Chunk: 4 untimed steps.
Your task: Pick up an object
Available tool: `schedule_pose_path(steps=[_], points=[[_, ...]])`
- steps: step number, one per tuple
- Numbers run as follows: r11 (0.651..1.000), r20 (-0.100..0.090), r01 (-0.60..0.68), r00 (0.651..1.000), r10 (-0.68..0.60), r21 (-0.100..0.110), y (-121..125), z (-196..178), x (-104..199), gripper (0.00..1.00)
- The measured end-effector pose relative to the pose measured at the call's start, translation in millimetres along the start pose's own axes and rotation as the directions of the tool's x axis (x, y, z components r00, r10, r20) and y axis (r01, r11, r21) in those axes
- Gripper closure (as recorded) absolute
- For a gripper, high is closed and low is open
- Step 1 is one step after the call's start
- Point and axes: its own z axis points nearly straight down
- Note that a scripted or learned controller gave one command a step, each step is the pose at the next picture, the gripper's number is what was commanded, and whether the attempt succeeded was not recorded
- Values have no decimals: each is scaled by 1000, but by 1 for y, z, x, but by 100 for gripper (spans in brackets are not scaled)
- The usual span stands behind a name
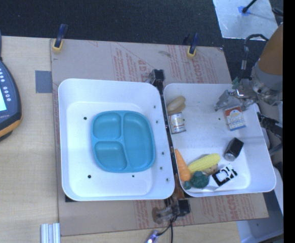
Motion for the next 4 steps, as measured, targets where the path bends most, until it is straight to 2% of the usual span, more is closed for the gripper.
schedule_pose_path(steps=[1, 2, 3, 4], points=[[1000, 0, -1, 1000, 1, -2, 15, 34, 0, 0], [1000, 0, -2, 1000, 2, 0, -23, 43, 0, 0], [1000, -2, -5, 1000, 5, -3, 9, 42, -1, 0], [1000, -2, -7, 1000, 7, -3, -50, -55, -1, 0]])
